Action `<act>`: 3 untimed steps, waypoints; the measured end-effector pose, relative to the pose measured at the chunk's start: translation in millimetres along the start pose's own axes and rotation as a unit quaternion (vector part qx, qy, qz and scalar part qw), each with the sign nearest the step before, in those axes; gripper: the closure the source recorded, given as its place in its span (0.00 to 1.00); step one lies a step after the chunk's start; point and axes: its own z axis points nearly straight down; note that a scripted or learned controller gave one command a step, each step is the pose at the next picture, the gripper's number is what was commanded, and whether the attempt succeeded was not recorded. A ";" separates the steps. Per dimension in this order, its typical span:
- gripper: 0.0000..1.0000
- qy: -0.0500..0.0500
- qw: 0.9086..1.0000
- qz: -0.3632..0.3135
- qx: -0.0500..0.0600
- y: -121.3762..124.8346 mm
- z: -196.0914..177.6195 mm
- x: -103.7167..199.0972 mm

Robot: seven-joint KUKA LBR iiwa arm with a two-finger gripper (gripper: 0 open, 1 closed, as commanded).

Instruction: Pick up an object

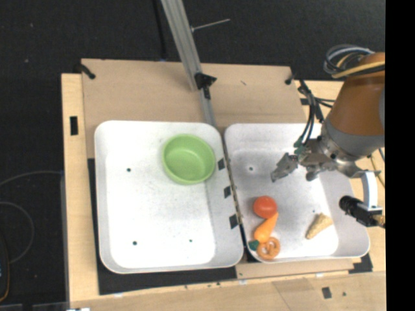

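Note:
In the right bin (pixel 249 141) lie a red tomato-like ball (pixel 264 206), an orange carrot-shaped piece (pixel 266 228), a round orange slice (pixel 269 247) at the front rim, and a tan wedge (pixel 318 225) to the right. My gripper (pixel 298 169) hangs over the middle of this bin, above and to the right of the red ball. Its two fingers stand apart, open, one finger (pixel 283 168) to the left, with nothing between them. A green bowl (pixel 189 159) rests in the left bin (pixel 130 238).
A grey metal pole (pixel 185 41) slants in from the top toward the gap between the bins. Black clips (pixel 231 203) line the divider. The bench edge (pixel 71 173) runs along the left. Cables (pixel 311 109) trail behind the arm.

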 end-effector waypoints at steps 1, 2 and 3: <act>0.00 0.000 1.000 0.001 0.000 0.1 0.0 0.0; 0.00 -0.001 1.000 0.003 0.000 5.3 41.2 -2.8; 0.00 -0.001 1.000 0.002 0.003 11.4 99.9 -9.1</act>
